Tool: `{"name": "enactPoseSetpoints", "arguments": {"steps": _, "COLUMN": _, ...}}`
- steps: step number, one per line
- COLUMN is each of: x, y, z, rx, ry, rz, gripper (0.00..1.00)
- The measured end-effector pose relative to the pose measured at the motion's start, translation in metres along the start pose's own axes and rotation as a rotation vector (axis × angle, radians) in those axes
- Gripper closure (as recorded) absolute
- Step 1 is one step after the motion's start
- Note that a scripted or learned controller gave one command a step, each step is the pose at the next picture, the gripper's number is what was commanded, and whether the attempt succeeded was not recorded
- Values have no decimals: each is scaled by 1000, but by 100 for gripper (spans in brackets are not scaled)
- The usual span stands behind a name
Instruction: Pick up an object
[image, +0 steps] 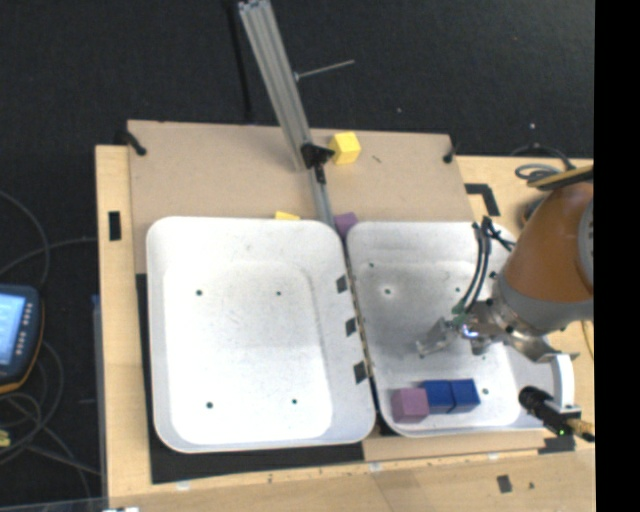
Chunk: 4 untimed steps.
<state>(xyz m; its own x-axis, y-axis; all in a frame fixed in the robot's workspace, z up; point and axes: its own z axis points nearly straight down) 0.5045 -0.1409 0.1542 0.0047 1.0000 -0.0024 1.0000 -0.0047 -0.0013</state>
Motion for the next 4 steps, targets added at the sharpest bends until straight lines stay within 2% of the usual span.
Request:
{"name": "enactPoseSetpoints", "arguments": {"steps": 1, "x": -20, "y": -10, "z": -21, "rx": -6, "ry": -1, "rz": -3, "gripper": 0}}
{"name": "enactPoseSetpoints", "arguments": {"steps": 2, "x": -47, "y": 0, "z": -92, "rx": -11, "ry": -3, "rz": 3, "gripper": 0}}
{"name": "enactPoseSetpoints", "arguments": {"steps": 3, "x": -17, "y": -9, "z": -166, "rx": -13, "ry": -1, "rz": -11, "gripper": 0}}
{"name": "enactPoseSetpoints", "arguments": {"steps": 4, "x": 19, "y": 20, "z": -116, "rx": 0, "ry": 3, "rz": -11, "gripper": 0}}
